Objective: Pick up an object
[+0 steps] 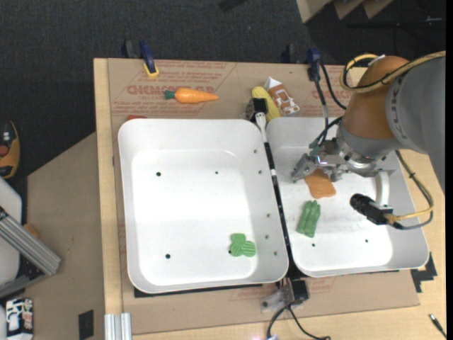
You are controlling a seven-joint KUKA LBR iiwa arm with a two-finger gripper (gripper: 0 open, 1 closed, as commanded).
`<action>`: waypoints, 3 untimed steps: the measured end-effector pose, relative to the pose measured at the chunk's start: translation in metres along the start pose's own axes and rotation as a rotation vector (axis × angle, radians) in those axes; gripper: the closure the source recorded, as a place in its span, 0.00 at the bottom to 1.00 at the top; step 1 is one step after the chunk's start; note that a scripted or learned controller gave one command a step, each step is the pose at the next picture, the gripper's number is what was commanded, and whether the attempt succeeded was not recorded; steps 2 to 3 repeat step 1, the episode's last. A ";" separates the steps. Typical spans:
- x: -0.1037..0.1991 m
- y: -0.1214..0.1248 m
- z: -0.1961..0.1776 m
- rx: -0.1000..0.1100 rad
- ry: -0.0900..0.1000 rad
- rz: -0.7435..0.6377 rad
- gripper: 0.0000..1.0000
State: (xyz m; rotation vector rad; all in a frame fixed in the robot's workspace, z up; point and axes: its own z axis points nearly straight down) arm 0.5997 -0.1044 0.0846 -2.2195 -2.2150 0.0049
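My gripper (317, 166) hangs low over the upper left part of the right bin (368, 261), under the orange band of the arm (371, 108). Directly below it in this view an orange block (322, 187) lies on the bin floor, touching or nearly touching the gripper; I cannot tell which. A green ribbed piece (308, 218) lies a little nearer the front of the same bin. A green leafy toy (243, 246) rests in the left bin (141, 190) near its front right corner.
Behind the bins on the cardboard lie a toy carrot (191, 96), a yellow banana (260, 99) and a small brown and white pack (284, 99). A black cable plug (369, 208) hangs from the arm over the right bin. Blue clamps (148, 61) hold the board's back edge.
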 end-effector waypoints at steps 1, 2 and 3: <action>0.000 0.003 -0.011 -0.008 -0.002 0.000 1.00; 0.000 0.003 -0.011 -0.008 -0.002 0.000 1.00; 0.000 0.003 -0.011 -0.008 -0.002 0.000 1.00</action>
